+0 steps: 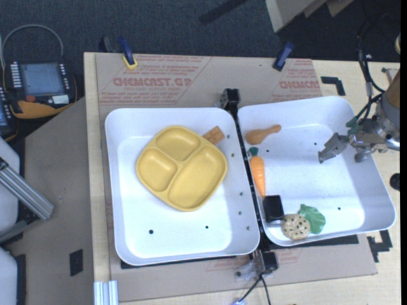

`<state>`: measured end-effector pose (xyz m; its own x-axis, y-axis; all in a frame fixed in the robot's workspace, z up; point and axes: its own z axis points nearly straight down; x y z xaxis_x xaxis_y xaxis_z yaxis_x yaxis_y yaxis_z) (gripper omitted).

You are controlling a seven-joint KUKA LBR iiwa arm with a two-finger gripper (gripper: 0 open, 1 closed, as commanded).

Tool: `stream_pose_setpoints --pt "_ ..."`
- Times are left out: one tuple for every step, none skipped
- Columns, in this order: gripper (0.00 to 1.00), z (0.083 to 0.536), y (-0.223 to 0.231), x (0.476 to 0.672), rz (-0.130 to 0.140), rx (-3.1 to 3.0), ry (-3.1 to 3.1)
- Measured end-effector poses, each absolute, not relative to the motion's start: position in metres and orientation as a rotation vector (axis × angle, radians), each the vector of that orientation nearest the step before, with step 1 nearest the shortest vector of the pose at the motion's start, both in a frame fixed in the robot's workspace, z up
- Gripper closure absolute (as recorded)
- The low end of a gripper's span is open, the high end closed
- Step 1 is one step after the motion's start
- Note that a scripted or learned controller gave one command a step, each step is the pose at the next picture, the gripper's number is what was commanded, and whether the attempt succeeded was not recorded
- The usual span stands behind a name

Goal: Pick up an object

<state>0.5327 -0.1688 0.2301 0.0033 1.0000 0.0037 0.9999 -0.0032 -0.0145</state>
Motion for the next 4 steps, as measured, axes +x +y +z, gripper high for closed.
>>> stream_pose_setpoints --pt "0.00 0.237 -0.168 0.535 0.001 -2.220 -2.220" --pt "0.00 0.193 -0.165 0.529 0.002 -2.220 -2.219" --pt "0.00 0.148 -0.164 0.521 0.003 -2.218 -2.217" --pt "0.00 0.105 -0.167 0.524 0.002 -2.218 -2.217"
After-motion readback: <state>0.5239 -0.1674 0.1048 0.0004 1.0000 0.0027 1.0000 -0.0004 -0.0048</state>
